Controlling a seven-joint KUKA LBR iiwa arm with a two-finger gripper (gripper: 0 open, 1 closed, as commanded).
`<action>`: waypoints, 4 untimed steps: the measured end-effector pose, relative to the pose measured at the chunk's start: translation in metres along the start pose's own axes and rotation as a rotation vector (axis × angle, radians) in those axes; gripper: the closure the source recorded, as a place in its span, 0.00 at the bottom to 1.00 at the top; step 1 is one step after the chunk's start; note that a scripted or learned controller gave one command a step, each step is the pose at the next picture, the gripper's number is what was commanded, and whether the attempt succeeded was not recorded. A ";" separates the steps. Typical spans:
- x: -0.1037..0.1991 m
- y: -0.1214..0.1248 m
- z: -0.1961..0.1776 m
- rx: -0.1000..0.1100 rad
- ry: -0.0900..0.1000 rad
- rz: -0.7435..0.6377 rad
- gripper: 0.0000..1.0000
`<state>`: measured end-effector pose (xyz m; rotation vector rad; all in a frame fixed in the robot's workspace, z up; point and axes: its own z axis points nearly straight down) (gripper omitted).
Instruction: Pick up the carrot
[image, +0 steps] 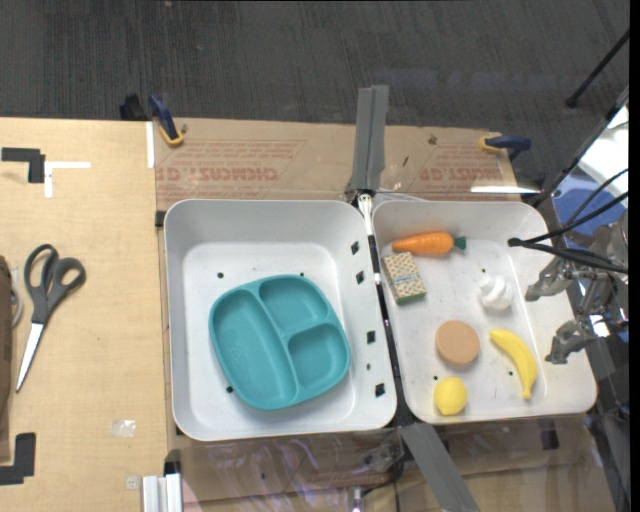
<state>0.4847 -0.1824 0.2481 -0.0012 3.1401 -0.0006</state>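
Observation:
The carrot (428, 243) is orange with a green top pointing right. It lies flat near the far wall of the right bin (560, 400), toward that bin's left side. Nothing touches it, and a small patterned block (404, 277) lies just in front of it and slightly to the left.
The right bin also holds a white lump (494, 291), a round tan disc (458, 342), a banana (515, 362) and a lemon (451, 396). A teal divided plate (280, 340) fills the left bin (185, 300). Scissors (40, 300) lie on the bench at left. Metal brackets and cables (575, 300) crowd the right rim.

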 end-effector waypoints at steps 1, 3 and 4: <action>-0.042 0.000 0.156 0.000 -0.002 -0.189 0.00; -0.004 0.046 0.063 0.000 -0.002 -0.299 1.00; -0.020 0.117 0.029 -0.001 -0.004 -0.477 1.00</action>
